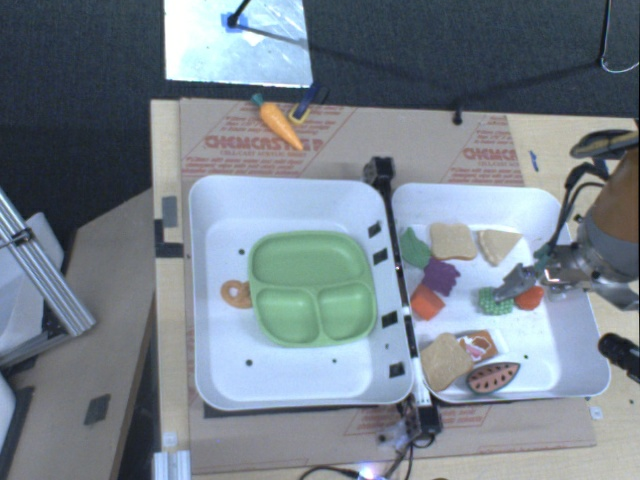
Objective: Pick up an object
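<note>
The pincer (pixel 524 286) hangs low over the right bin (pixel 560 368), near its right wall, and whether it is apart or together cannot be told from this view. Directly beneath its tip lie one small red-orange piece (pixel 531 298) and, just to the left and touching it, one green leafy piece (pixel 495 301); nothing can be seen clamped.

Further left in the same bin sit one purple bunch (pixel 441 275), one orange-red block (pixel 427 304) below it, and one green wedge (pixel 414 247) by the left wall. Along the far edge rest two bread slices: a browner one (pixel 452 241) and a paler one (pixel 498 245), near each other. By the near edge are one tan bread piece (pixel 445 360), one small toast with red on it (pixel 478 345) just beside that, and one watermelon slice (pixel 492 377).

The left bin (pixel 225 368) carries one green divided plate (pixel 310 288) at its centre and one small pretzel (pixel 236 294) off the plate's left edge.

On the cardboard (pixel 200 143) beyond the bins lies one carrot (pixel 279 124).
</note>
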### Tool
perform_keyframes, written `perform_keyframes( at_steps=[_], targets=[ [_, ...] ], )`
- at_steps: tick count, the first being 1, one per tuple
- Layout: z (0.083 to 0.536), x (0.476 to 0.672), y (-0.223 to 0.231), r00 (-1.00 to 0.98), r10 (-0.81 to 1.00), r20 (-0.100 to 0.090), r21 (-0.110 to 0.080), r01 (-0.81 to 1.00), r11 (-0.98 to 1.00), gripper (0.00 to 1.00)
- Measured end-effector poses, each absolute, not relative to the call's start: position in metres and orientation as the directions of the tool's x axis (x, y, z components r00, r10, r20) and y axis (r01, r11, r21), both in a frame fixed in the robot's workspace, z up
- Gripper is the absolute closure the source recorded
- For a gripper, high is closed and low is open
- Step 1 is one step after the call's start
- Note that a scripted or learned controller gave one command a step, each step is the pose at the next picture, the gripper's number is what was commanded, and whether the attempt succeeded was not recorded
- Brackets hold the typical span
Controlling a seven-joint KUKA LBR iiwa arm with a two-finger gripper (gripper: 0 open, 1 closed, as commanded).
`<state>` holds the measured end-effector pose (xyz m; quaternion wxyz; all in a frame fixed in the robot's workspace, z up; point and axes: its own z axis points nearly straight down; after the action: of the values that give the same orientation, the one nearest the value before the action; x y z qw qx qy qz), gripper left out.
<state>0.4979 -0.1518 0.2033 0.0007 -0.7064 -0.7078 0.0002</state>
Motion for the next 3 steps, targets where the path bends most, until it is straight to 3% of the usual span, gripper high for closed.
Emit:
perform_keyframes(
  at_steps=[1,2,3],
  targets=[
    [0.146,0.506,-0.148,-0.002,1.0,0.001,-0.002,1.0,0.002,0.0],
    [0.103,0.502,-0.144,-0.001,1.0,0.002,-0.003,1.0,0.001,0.0],
    [0.083,0.502,-0.144,-0.001,1.0,0.001,-0.002,1.0,0.001,0.0]
  ],
)
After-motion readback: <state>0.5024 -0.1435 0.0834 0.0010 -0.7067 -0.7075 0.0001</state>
